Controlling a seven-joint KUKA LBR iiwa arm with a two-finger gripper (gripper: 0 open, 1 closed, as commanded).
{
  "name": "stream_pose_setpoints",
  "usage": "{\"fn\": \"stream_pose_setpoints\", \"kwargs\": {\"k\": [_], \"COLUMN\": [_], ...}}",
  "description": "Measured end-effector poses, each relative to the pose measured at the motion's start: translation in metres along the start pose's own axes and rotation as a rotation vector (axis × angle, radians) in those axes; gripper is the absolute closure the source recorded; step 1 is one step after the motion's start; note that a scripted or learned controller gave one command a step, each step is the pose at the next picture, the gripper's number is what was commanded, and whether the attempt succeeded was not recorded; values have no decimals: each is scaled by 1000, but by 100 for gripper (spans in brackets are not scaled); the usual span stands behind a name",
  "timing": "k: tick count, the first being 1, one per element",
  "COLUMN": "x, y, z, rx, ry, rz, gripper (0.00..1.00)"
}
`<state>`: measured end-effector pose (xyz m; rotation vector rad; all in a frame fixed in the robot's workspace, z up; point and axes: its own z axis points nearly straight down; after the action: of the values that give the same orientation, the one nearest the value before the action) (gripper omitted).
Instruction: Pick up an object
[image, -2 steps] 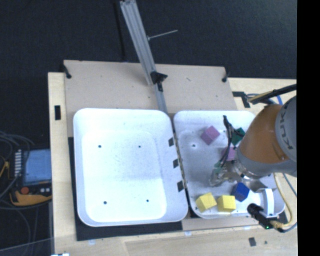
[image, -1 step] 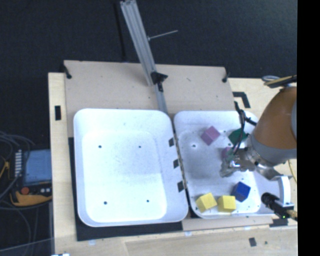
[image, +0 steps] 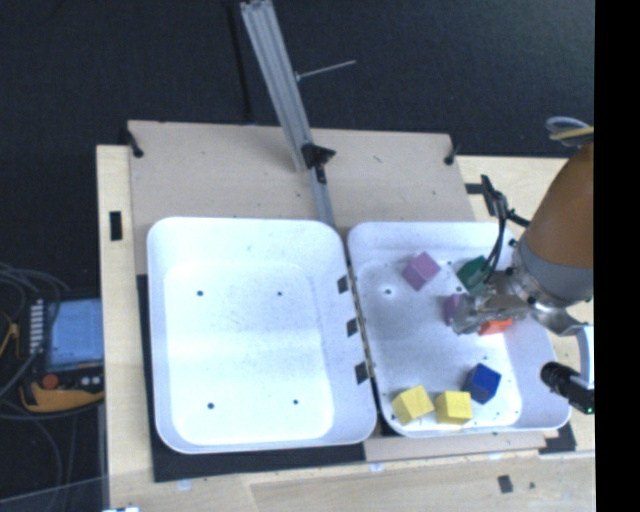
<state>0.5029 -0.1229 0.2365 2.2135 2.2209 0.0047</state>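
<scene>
Down in the right bin (image: 372, 250) the gripper (image: 468, 312) was low over the floor, right of centre, and that was where the action sat. A purple-grey shape lay at the gripper's tip, and a red-orange piece (image: 495, 325) peeked out just beside it, with a green object (image: 470, 270) tucked close behind against the arm. Which of those was the target could not be told; they were crowded together and partly covered. Whether the gripper was apart, together or clamped on something could not be told either, so no grasp could be called.

The arm (image: 565, 225) leaned in from the right, its orange band over the bin's far edge, likely so the tool came down steeply into that cluster.

Elsewhere in the bin, a purple block (image: 421, 269) sat apart toward the back, tilted on a corner. At the front wall, 2 yellow blocks (image: 413, 404) rested near each other, and a blue cube (image: 484, 382) stood just behind them.

The left bin (image: 160, 300) lay alongside, touching the right one along the middle seam.
</scene>
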Motion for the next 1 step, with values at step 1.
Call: {"fn": "stream_pose_setpoints", "kwargs": {"k": [1], "x": [-1], "y": [2], "z": [-45], "rx": [0], "ry": [0], "rz": [0], "gripper": [100]}}
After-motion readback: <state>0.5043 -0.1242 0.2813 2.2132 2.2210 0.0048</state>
